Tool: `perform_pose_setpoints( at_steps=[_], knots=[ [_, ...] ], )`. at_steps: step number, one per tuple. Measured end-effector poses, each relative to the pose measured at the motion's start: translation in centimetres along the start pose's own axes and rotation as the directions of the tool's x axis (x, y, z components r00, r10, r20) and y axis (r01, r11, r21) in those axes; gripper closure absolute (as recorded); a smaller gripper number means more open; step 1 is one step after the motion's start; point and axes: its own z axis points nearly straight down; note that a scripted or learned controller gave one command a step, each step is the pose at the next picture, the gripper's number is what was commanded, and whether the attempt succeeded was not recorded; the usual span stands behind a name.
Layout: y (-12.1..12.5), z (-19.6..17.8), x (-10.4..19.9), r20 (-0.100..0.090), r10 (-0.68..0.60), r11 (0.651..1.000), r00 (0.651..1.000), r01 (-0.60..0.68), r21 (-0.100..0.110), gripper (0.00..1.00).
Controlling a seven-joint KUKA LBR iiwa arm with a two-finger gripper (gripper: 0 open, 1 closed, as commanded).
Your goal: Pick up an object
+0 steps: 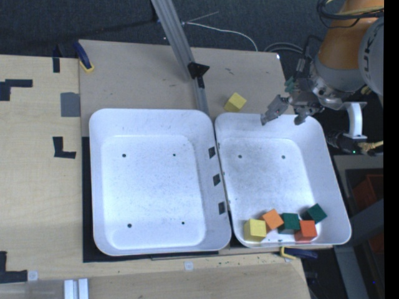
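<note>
Camera view shows the hand [284, 111] open and holding nothing, up over the right bin's [330, 161] far rim. Blocks [283, 223] huddle in its near corner. I'd aim for the outlying green block [317, 213], descending straight, fingers straddling it.

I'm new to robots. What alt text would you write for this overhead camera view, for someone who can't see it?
A grey and orange robot arm holds its open gripper above the far rim of the right bin, gripping nothing. Small coloured blocks cluster in that bin's near corner. A yellow block lies on the bench beyond the bins.
</note>
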Motion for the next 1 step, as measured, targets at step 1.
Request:
perform_pose_setpoints(
  at_steps=[1],
  knots=[
    [4.43,-2.07,6.12,-0.002,-0.003,1.000,1.000,0.003,0.001,0.00]
  ],
)
